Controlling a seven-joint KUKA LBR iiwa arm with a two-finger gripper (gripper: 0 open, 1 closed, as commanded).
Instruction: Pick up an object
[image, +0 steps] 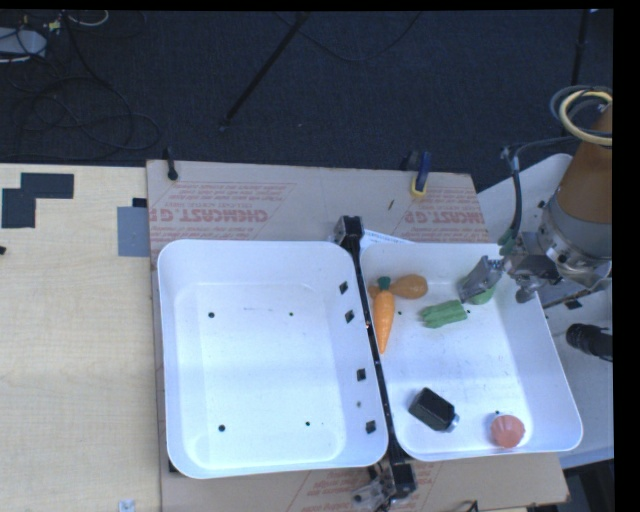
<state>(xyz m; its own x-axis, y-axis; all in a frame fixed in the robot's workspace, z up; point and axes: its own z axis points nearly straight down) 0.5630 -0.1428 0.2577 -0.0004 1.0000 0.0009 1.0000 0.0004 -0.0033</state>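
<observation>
Setting: robotics lab test cell, not a home or shop. Evidence: grey industrial arm (585, 215) with cable loops at right, mounted beside a light wood counter (70, 350) covered by a brown cardboard sheet (260, 205) held with a clamp (420, 175); two shallow white bins (260, 450) joined side by side by black clips along the divider (365, 330). Loose cables (90, 100) trail over dark carpet behind the counter, and the right-hand bin holds small toy-like props: a carrot (383, 318), a green piece (442, 314), a black block (433, 409), a pink ball (507, 431).
</observation>
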